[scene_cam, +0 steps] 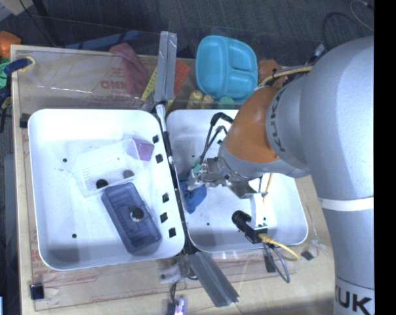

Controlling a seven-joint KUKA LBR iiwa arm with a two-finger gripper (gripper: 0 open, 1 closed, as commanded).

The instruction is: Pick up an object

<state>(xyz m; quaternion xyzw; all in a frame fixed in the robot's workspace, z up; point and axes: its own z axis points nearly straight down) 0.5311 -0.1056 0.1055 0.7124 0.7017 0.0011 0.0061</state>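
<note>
Two bins inspected. My pincer (199,174) sits at frame centre, inside right bin (291,223), touching or just above blue object (190,199) beside left wall. Pincer opening: cannot tell. Left bin (42,195) holds dark case (131,218) and clear tray (103,165).

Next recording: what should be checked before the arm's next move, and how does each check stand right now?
1. Gripper over right bin: ok.
2. Blue object beside gripper: ok.
3. Blue object gripped: cannot tell.
4. Blue object clear of the bin's left wall: not ok, it lies close against it.
5. Dark case and clear tray apart, in left bin: ok.
</note>
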